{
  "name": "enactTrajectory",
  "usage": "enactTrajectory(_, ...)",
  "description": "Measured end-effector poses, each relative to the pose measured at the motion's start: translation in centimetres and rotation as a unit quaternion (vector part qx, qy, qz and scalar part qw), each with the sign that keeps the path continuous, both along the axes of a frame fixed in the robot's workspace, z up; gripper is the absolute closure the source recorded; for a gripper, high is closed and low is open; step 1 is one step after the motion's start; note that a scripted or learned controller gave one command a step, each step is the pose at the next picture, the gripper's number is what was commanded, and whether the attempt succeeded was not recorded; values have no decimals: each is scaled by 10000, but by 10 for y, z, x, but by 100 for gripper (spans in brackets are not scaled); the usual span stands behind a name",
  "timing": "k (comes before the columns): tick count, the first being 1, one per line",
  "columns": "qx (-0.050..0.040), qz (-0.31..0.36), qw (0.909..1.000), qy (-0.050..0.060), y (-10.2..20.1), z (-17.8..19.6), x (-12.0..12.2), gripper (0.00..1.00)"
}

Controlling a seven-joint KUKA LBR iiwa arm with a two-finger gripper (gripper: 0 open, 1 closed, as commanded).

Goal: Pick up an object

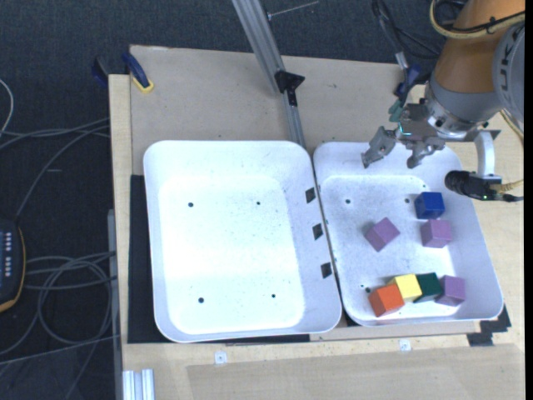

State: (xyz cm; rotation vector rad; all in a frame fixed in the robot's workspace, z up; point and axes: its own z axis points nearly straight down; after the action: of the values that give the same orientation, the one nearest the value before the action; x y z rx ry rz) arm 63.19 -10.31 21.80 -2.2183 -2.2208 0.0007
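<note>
My gripper (396,153) hangs over the far edge of the right bin (350,192), its two fingers spread open with nothing between them. Below it in that bin lie a blue cube (430,205), a purple block (381,233) near the middle and another purple block (436,233) to its right. Along the near edge sit an orange block (386,299), a yellow block (408,287), a green block (429,286) and a third purple block (453,289), close together in a row.
The left bin (233,240) lies beside the right one, joined by small black clips (317,231). A slanted metal pole (265,44) rises behind the bins. Cables lie on the floor at the left.
</note>
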Motion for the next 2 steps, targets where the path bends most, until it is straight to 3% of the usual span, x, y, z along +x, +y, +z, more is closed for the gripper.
enactTrajectory(1,0,0,10000,0,0,0,0,0)
enactTrajectory(2,-3,-6,10000,26,-3,-63,-3,0)
